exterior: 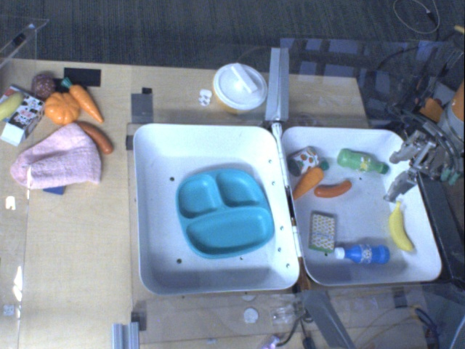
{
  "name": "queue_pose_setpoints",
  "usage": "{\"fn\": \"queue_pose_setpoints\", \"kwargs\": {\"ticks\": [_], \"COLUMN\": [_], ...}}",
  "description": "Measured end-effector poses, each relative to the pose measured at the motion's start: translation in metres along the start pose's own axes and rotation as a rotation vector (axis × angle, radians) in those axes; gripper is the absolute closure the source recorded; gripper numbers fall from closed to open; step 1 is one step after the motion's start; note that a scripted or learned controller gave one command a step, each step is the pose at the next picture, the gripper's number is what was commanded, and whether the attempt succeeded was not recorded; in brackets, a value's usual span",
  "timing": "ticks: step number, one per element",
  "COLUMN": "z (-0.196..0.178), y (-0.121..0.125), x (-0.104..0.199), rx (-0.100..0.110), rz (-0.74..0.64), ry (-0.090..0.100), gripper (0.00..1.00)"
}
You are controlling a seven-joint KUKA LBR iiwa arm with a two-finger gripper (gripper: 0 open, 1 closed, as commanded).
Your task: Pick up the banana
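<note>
The yellow banana [399, 228] lies in the right bin [363, 267] near its right wall, pointing roughly front to back. My gripper [408, 169] hangs at the bin's right edge, just above and behind the banana's far end. Its fingers [399, 184] stand spread, open, with nothing between them. The banana is apart from the fingers.
The right bin also holds a green bottle [362, 161], a red sausage [333, 189], a carrot [308, 182], a small toy [302, 158], a patterned card [322, 231] and a blue bottle [362, 253]. A blue divided tray [225, 211] sits in the left bin. Toy foods and a pink cloth [57, 158] lie on the bench at left.
</note>
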State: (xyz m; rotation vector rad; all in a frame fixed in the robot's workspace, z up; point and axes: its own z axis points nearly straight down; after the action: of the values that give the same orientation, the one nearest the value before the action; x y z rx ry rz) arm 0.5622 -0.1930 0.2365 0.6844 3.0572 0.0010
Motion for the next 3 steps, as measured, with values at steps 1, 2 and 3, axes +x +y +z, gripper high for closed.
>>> {"fn": "queue_pose_setpoints", "kwargs": {"ticks": [1, 2, 3], "z": [0.071, 0.068, 0.064], "y": [0.000, 0.025, -0.023], "x": [-0.028, -0.079, 0.020], "rx": [0.000, -0.001, 0.001], "rz": [-0.221, -0.064, -0.045], "ry": [0.002, -0.002, 0.002], "gripper": [0.00, 0.00, 0.00]}}
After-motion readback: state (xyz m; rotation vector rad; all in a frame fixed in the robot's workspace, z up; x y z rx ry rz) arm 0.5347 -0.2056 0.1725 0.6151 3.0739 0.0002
